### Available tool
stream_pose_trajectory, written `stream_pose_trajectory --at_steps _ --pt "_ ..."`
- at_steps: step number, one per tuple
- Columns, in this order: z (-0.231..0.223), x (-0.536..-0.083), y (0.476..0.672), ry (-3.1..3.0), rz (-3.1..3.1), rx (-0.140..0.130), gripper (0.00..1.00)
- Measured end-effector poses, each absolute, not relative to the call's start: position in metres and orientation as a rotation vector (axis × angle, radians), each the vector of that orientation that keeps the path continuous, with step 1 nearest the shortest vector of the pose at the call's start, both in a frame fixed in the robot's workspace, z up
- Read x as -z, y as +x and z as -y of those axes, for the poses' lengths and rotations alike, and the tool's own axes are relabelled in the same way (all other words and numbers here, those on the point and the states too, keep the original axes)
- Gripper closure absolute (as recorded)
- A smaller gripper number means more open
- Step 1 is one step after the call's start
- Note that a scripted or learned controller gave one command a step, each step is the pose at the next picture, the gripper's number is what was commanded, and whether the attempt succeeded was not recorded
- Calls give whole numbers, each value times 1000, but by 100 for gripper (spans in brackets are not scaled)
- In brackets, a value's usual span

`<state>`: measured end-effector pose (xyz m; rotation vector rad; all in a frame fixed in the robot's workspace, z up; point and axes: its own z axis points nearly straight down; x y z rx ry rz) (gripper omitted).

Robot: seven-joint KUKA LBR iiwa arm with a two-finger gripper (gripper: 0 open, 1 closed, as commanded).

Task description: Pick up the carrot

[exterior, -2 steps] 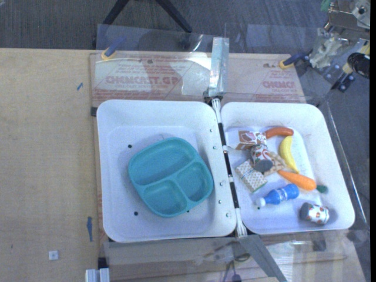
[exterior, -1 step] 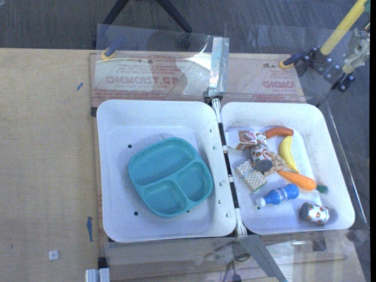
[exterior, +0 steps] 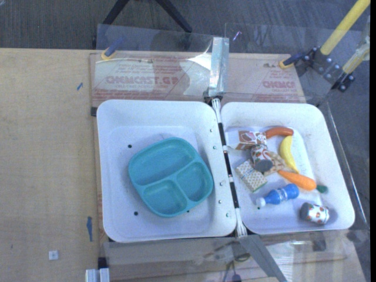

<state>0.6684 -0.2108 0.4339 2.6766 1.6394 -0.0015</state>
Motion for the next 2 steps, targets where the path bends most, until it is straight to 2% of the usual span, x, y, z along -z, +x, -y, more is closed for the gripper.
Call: stream_pose_trajectory --at_steps 1,2 --pt "213 -429 668 2782 -1461 5 100" --pt "213 -429 668 2782 -1461 4 0"
